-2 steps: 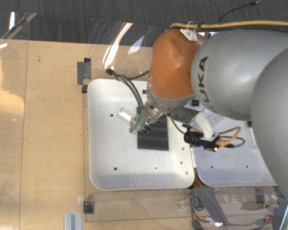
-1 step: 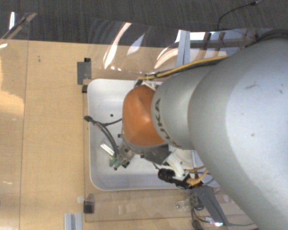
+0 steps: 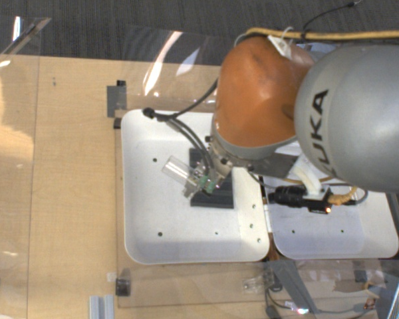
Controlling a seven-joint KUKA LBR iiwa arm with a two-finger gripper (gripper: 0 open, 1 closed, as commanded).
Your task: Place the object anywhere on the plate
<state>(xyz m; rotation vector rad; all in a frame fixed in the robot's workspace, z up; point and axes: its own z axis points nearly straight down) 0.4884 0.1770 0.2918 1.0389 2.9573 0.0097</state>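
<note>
End effector [image 3: 186,181] is seen low over the left bin [image 3: 146,231], by a dark plate [image 3: 216,197] (finger state cannot be told).

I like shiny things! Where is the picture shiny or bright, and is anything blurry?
In the camera view, white streaks of glare cross a clear panel above the left bin; sunlight brightens the wooden bench at left; the big orange band and grey arm look slightly soft.

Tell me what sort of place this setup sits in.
Most likely a robotics lab or test cell. A KUKA arm reaches over two shallow white bins on a wooden bench, with loose cables and clear panels around the bench edge.
</note>
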